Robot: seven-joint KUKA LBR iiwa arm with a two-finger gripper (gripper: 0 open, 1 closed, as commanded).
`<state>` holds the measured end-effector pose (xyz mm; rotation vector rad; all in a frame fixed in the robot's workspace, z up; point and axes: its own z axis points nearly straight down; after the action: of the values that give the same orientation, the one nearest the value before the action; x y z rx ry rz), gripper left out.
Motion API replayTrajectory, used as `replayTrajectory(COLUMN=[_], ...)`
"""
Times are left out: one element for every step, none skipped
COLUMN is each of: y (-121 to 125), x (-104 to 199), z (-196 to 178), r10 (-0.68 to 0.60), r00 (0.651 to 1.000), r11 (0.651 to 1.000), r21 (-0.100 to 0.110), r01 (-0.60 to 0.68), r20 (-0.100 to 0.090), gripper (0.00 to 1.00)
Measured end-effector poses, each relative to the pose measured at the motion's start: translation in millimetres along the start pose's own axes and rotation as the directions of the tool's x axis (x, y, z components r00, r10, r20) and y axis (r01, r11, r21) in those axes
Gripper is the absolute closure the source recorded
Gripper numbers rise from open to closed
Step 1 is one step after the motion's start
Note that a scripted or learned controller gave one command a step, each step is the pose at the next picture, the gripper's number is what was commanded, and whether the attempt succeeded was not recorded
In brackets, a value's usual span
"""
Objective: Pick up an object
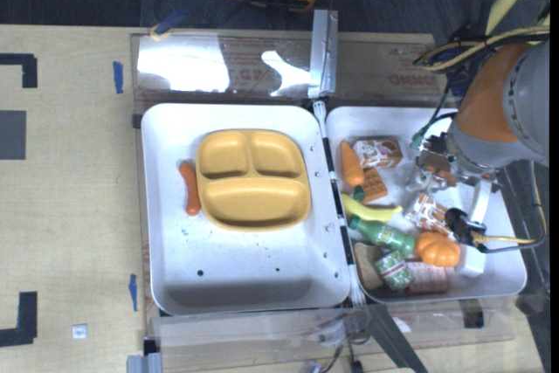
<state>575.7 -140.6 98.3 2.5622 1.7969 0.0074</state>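
The left bin (pixel 166 275) holds a yellow divided tray (pixel 253 179) with an orange sausage (pixel 190 188) lying just beside it on its left. The right bin (pixel 507 275) is crowded: a carrot (pixel 350 165), a snack packet (pixel 377 153), a banana (pixel 371 210), a green bottle (pixel 382 233), a small orange pumpkin (pixel 437 249). The gripper (pixel 434 175) hangs low over that pile, near the packet; from here I can't tell how its claw is set.
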Motion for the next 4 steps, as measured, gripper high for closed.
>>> replayTrajectory(y=[-11.1,-11.2,-56.1,-55.7], x=[-3.9,-3.9,-43.1,-44.2], z=[-97.6,-97.5,-3.6,-12.9], r10=[-0.379,-0.378,-0.297,-0.293], r00=[0.926,0.926,0.955,0.956], r11=[0.926,0.926,0.955,0.956], r21=[0.008,0.008,0.005,0.004], r01=[0.379,0.378,0.297,0.293], r20=[-0.006,-0.006,-0.004,-0.002], gripper=[1.00,0.00,0.00,1.00])
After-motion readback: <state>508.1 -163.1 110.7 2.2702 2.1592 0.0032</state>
